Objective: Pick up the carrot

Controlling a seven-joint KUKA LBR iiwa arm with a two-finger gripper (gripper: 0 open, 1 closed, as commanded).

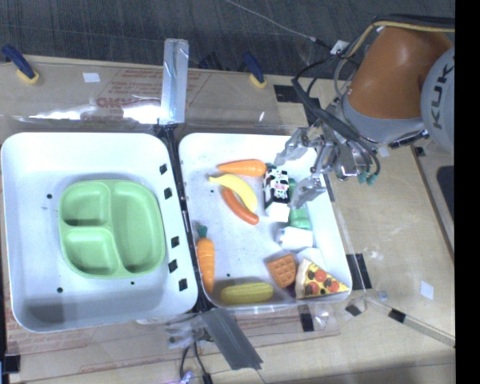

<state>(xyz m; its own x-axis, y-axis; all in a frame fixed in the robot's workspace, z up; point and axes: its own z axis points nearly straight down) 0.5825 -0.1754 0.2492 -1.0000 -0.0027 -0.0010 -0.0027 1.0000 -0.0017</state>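
Two orange things could be confused: the carrot (205, 261) lies by the right bin's (336, 238) left wall, well apart from the gripper (306, 170), which hangs spread wide and empty over that bin's far right side near a sausage (241, 204) and banana (235, 187). Corn (244, 292) crowds the carrot's tip. Cardboard bench (400, 254), dark floor beyond.

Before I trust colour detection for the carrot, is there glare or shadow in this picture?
Camera view: bright glare on the clear sheet behind the left bin; soft shadow along that bin's near wall; the carrot is evenly lit and sharp; the tool looks slightly soft.
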